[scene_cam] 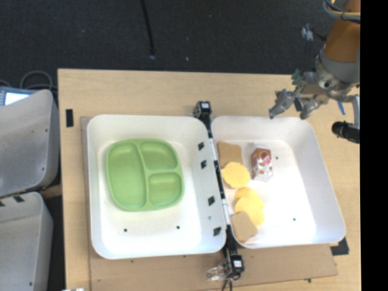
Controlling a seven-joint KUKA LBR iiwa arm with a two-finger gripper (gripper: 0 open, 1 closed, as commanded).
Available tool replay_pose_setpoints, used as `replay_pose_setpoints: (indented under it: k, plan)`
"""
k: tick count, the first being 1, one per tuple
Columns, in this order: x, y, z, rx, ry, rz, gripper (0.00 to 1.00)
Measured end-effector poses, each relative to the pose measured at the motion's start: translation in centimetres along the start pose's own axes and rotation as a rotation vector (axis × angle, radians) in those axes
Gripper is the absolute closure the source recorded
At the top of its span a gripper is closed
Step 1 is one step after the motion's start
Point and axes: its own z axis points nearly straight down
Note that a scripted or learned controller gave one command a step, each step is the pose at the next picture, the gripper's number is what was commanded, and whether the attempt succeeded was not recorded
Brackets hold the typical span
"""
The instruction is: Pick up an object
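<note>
Camera view: food pieces wait in my right bin (315,162), along its left side.
Two yellow rounds (242,190), two tan slices (229,153) and a red-and-white wrapped item (261,162) lie there; my gripper (294,103) hovers spread open, holding nothing, over the bin's far rim.

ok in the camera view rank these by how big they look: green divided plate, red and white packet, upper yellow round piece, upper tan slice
1. green divided plate, clearly largest
2. upper tan slice and upper yellow round piece: they look too alike to rank, and the yellow piece overlaps the slice's lower edge
3. red and white packet, slightly smaller than those two
</note>
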Motion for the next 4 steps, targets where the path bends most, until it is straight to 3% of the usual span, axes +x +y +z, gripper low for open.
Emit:
replay_pose_setpoints:
  k: [2,3,4]
  plan:
    - [-0.4,0.0,12.4,0.002,0.001,0.0,0.0]
    - [-0.6,0.2,10.7,-0.007,-0.003,-0.002,1.0]
    - [-1.1,0.1,4.3,-0.01,-0.001,0.004,1.0]
